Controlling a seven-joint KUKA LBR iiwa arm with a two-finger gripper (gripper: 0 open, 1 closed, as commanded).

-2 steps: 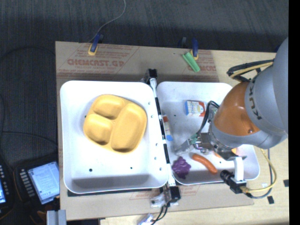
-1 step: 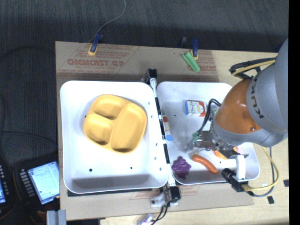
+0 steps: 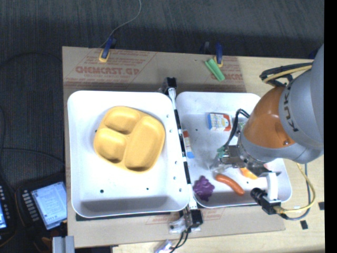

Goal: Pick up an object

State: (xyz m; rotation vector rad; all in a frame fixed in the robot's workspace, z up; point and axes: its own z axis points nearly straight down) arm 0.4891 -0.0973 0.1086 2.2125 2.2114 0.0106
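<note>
Seen from above at a slant: two white bins side by side on a brown board. In the left bin (image 3: 79, 141), a yellow three-compartment tray (image 3: 129, 137) turned upside down. In the right bin (image 3: 200, 107), a small white, blue and orange carton (image 3: 218, 121) near the far wall, a purple grape-like toy (image 3: 203, 187) by the near-left corner, an orange hot-dog-like toy (image 3: 229, 184) just beside it. Reaching in from the right, the grey arm with its orange band (image 3: 266, 125); gripper (image 3: 227, 161) low over the right bin, just above the orange toy. Touching or not: cannot tell. A green clip (image 3: 215, 69) on the board behind the bins.
</note>
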